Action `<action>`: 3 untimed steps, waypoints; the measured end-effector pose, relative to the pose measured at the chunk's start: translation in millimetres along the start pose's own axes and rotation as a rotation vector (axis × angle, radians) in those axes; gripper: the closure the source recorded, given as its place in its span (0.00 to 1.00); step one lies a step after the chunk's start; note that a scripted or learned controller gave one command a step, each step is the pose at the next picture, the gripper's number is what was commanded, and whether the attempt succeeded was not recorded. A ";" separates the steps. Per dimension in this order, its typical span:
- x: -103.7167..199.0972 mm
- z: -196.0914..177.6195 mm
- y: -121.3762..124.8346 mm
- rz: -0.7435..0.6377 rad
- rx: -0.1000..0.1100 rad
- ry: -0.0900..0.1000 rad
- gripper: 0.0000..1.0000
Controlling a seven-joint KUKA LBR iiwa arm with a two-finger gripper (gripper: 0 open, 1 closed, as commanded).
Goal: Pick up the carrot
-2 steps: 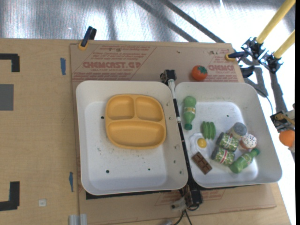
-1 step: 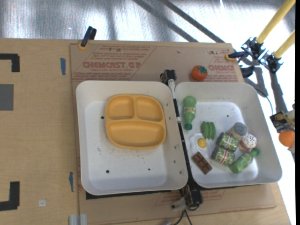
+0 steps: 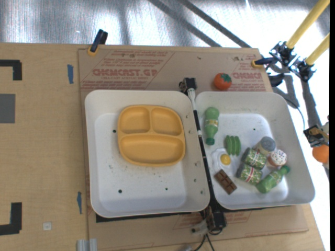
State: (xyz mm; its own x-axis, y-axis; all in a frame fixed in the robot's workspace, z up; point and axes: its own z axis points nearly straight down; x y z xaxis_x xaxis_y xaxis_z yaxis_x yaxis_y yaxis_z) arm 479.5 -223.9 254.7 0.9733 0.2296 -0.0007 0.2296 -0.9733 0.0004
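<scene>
I count one table (image 3: 36,156) and two white bins, the left bin (image 3: 99,156) and the right bin (image 3: 293,140), touching side by side. One yellow divided plate (image 3: 152,135) lies in the left bin. The right bin holds two green bottles (image 3: 211,124), two green cans (image 3: 254,159) and one chocolate bar (image 3: 225,181). I cannot tell which thing is the carrot: one orange round thing (image 3: 222,81) lies behind the right bin, and one orange blob (image 3: 320,153) sits past its right rim. I cannot tell the claw's state or pose.

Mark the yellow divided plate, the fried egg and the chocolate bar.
yellow divided plate (image 3: 152,149): camera view, floor of its large compartment.
fried egg (image 3: 225,159): camera view, on the yolk.
chocolate bar (image 3: 225,181): camera view, middle of its top face.
</scene>
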 end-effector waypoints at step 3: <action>-0.2 8.2 -0.4 0.029 0.002 -0.001 1.00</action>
State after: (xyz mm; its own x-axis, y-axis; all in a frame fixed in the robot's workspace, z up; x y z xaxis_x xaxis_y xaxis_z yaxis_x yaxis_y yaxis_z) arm 479.2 -223.5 246.5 0.9795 0.2016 -0.0014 0.2016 -0.9795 -0.0020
